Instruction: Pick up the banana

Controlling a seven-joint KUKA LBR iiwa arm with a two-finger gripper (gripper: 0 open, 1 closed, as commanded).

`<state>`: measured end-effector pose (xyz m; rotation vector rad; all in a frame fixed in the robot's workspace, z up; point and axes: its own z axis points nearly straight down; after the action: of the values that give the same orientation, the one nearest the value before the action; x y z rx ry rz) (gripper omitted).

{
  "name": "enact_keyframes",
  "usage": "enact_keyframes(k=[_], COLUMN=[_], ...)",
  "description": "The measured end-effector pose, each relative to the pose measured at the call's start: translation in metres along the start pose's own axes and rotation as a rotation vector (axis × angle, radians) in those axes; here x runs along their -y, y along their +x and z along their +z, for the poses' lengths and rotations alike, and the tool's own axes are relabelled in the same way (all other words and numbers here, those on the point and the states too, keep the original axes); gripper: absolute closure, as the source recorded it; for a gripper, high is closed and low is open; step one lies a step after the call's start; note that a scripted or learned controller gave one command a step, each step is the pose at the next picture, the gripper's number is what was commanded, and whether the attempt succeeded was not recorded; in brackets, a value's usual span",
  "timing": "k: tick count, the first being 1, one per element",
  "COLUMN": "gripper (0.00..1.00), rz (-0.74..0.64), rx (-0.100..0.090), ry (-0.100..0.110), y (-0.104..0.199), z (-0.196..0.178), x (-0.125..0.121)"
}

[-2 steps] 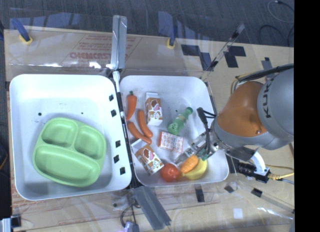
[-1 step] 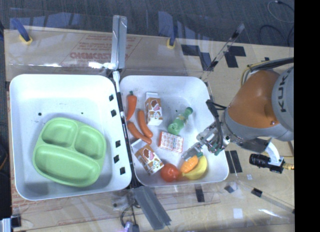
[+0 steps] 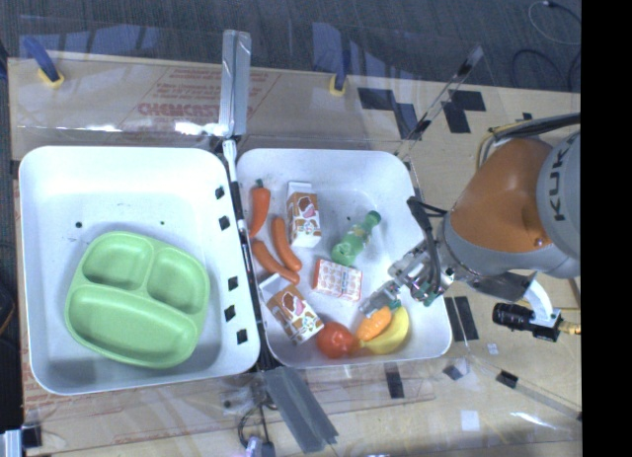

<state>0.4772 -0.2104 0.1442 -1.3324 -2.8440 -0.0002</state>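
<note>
The yellow banana [image 3: 393, 332] lies curved in the front right corner of the right bin [image 3: 326, 164], touching a small orange carrot-like piece [image 3: 372, 326] and close to a red tomato [image 3: 336, 341]. My gripper [image 3: 405, 290] hangs just above and slightly right of the banana, at the bin's right side, with the orange-banded arm [image 3: 499, 210] behind it. Nothing visible sits between its fingers, and the angle hides how wide they stand.
The right bin also holds a carrot [image 3: 259, 206], a sausage [image 3: 283, 243], a green bottle [image 3: 355, 239], two small cartons [image 3: 303, 213] and a pink packet [image 3: 337, 278]. A green divided plate [image 3: 138, 297] sits in the left bin [image 3: 59, 179].
</note>
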Motion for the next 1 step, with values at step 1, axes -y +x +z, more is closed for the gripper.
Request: enact_keyframes(k=[1], gripper=[0.0], rz=[0.154], rx=[0.002], ry=[0.0], y=[0.0182], z=[-0.0291], x=[-0.0154])
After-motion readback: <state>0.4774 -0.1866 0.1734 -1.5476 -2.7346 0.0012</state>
